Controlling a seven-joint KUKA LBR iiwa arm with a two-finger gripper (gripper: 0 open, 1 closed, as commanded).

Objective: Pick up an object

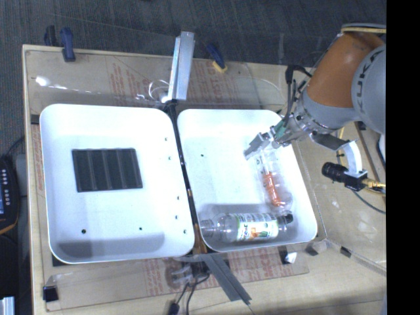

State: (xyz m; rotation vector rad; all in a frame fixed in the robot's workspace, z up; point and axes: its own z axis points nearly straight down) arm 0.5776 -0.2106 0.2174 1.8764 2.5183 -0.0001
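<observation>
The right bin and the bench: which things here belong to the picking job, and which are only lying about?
For the job:
- end effector, over the right bin
- clear bottle, lying along the bin's near wall
- orange tube, lying near its right wall

Lying about:
- left bin, with a dark ribbed pad in it
- blue clamps
- metal bar

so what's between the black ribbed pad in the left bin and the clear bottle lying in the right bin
In the camera view, bare white floor of the left bin, then the dark divider where both bins meet, separates the black ribbed rectangular pad from the clear plastic bottle.
</observation>
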